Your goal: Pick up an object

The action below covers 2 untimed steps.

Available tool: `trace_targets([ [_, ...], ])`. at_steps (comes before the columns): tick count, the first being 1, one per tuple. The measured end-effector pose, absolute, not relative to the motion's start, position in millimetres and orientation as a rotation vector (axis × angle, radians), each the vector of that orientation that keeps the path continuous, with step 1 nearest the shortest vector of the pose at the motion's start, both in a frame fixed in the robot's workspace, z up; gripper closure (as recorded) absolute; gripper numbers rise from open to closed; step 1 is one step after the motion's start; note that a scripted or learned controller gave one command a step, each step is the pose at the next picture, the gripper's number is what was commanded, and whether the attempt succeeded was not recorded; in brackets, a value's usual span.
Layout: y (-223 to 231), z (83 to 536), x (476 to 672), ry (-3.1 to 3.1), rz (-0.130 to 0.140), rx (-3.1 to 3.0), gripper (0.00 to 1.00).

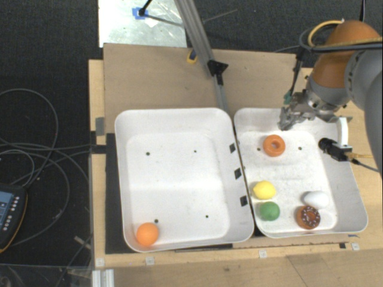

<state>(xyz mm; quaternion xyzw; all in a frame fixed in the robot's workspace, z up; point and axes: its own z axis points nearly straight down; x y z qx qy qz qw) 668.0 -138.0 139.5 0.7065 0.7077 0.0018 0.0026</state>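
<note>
In the right bin [344, 178] an orange ring [274, 145] lies near the back. Toward the front lie a yellow ball [264, 190], a green ball [269, 211], a white egg-shaped piece [315, 198] and a brown sprinkled doughnut [308, 217]. An orange ball [147, 234] rests in the front left corner of the left bin [173, 124]. My gripper [289, 120] hangs over the back of the right bin, just behind and right of the orange ring. Nothing shows between its fingers.
A grey pole [197, 31] slants across the back of the bench, ending near the gap between the bins. A black connector [332, 148] on the arm juts over the right bin's right side. Cables lie on the floor at left.
</note>
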Motion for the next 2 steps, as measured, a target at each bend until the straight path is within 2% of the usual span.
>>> trace_targets([
  [1, -136.4, 192.7, 679.9, 2.222, 0.008, 2.211, 1.0],
  [2, -136.6, 213.4, 681.3, 2.224, 0.006, 2.212, 1.0],
])
